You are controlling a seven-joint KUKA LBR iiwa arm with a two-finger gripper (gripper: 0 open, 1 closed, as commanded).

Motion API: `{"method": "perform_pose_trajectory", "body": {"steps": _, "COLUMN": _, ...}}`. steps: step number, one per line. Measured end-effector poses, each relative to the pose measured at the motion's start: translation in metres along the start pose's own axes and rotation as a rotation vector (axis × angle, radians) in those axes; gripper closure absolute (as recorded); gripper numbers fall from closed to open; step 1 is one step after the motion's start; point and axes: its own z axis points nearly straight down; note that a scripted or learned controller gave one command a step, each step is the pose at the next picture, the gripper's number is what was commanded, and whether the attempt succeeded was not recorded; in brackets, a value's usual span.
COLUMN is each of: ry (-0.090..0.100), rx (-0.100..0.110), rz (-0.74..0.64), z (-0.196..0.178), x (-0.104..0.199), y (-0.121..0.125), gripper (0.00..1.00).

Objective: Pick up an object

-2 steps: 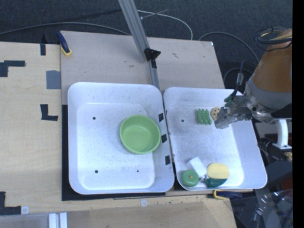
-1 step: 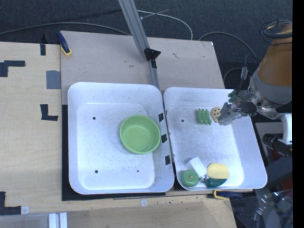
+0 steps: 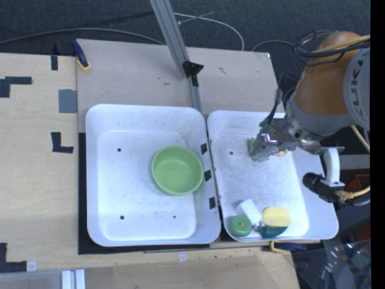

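grey arm with orange band, black cables, metal claw.

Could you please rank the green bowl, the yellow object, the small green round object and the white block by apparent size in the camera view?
1. green bowl
2. yellow object
3. small green round object and white block, too similar to rank

Green bowl upright, left bin

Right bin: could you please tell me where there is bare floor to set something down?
The right bin is bare along its left side and middle, below the gripper. Its near edge is crowded: green round piece, white block, yellow object.
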Motion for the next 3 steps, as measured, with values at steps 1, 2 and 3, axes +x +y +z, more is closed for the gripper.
{"method": "perform_pose_trajectory", "body": {"steps": 1, "ry": 0.0, "rx": 0.0, "rz": -0.001, "z": -0.001, "x": 0.056, "y": 0.006, "gripper": 1.0}}
{"method": "perform_pose_trajectory", "body": {"steps": 2, "ry": 0.0, "rx": -0.001, "rz": -0.001, "z": 0.0, "x": 0.108, "y": 0.016, "gripper": 1.0}}
{"method": "perform_pose_trajectory", "body": {"steps": 3, "ry": -0.001, "rx": 0.0, "rz": -0.001, "z": 0.006, "x": 0.158, "y": 0.025, "gripper": 1.0}}
